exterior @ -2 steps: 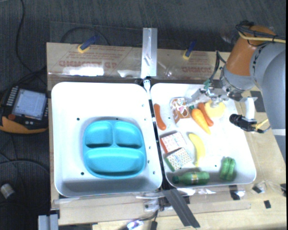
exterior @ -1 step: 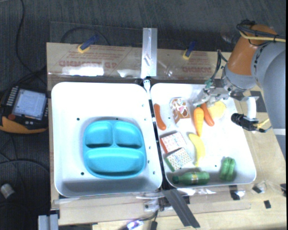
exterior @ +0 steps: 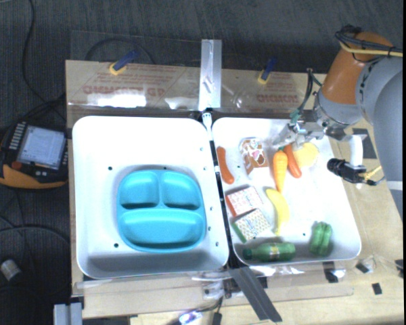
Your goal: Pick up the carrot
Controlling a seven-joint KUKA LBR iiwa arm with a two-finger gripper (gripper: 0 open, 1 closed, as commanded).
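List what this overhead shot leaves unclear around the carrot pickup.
- Pincer: blurred and small in the camera view; open or shut is unreadable.
- Carrot: its top end meets the pincer blur, so contact is unclear.
- Printed packet: print too small to read.
- Arm: cut off by the right edge.
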